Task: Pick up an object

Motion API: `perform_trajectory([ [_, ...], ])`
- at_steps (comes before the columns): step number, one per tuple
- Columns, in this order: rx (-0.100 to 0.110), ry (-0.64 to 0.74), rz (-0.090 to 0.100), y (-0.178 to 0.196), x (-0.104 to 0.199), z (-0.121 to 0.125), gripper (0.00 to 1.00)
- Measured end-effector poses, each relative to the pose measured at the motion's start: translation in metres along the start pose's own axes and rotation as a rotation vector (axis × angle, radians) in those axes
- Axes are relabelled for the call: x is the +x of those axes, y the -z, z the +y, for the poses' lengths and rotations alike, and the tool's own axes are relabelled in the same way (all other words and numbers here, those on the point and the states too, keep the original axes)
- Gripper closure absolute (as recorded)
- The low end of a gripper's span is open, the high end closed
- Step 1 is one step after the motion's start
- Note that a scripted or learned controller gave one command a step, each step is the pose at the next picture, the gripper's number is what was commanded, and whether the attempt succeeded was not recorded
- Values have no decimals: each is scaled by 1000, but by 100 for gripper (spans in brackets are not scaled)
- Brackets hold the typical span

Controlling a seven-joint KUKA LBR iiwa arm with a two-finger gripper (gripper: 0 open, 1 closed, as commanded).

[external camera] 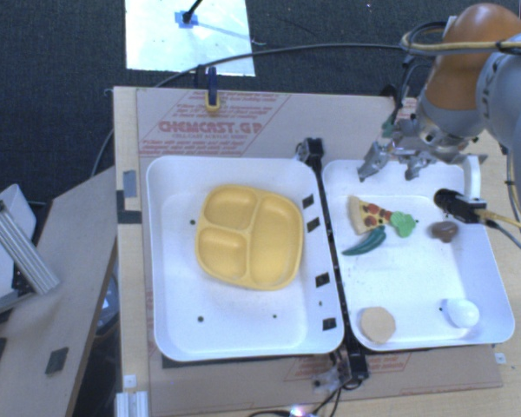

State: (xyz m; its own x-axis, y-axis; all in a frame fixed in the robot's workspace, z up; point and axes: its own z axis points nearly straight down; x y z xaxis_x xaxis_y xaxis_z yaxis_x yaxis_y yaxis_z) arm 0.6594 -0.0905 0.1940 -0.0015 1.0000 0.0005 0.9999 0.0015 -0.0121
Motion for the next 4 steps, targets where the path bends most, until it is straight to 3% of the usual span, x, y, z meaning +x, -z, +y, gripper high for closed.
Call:
perform_trajectory([
  [1, -14, 2, -1, 9, 0, 3, 0],
  [3, -12, 0, -1, -91, -5, 5, 0],
  [4, -13, 1, -1, -110, -5, 6, 0],
])
